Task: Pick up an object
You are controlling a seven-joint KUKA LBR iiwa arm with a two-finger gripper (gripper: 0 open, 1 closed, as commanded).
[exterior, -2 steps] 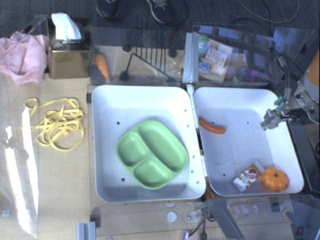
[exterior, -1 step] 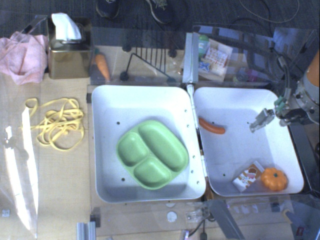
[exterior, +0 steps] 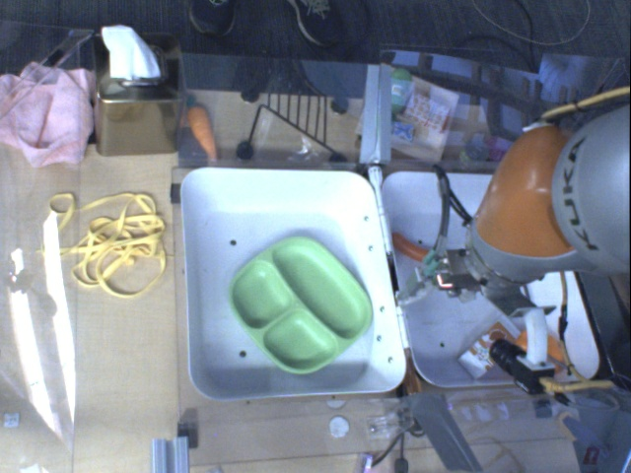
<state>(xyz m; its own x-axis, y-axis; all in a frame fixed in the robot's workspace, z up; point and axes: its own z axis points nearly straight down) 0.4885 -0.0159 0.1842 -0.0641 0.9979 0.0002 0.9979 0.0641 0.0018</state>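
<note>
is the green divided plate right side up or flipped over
Right side up. The green three-compartment plastic plate lies flat in the left white bin, its three hollow compartments facing up, with raised ridges between them.

A divided tray (exterior: 301, 304) lies in the left bin (exterior: 212, 215). The right bin (exterior: 444, 358) adjoins it, the arm (exterior: 552, 200) above it, with what may be small packets (exterior: 485, 351) near its front. Left of the bins, a coiled cord (exterior: 110, 240) rests on the bench (exterior: 118, 363).
</note>
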